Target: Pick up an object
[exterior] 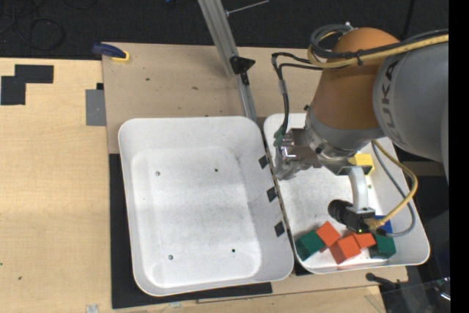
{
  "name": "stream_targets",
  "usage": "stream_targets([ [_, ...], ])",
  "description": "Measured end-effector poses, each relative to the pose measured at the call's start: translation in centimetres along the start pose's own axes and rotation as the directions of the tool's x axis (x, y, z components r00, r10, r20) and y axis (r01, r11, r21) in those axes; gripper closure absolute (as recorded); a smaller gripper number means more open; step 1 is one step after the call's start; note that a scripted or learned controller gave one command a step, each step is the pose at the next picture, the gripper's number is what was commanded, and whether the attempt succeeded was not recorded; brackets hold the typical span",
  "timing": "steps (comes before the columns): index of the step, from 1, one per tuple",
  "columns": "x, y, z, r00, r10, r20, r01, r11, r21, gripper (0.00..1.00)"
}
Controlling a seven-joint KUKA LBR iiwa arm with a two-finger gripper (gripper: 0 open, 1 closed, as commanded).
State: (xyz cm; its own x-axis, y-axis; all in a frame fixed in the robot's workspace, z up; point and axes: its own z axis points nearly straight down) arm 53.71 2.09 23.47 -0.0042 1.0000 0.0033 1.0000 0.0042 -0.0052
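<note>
1. The grey arm (414,95), with its orange band (352,88), reached in from the right over the right bin (419,249).
2. The gripper (288,157) hung over that bin's left side, near the wall next to the left bin (139,150). Whether the claw was spread or pressed together could not be told.
3. In the right bin's near corner lay a green block (309,243) touching an orange block (328,234). A second orange block (346,248) and a second green block (382,246) lay just beside them.
4. A yellow block (361,160) lay farther back, partly hidden by the wrist.
5. The corner blocks sat well apart from the gripper.
</note>
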Motion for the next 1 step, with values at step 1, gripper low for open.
stream_targets([
  [1,5.15,-1.09,1.06,1.000,0.000,0.001,0.000,1.000,0.001,1.00],
])
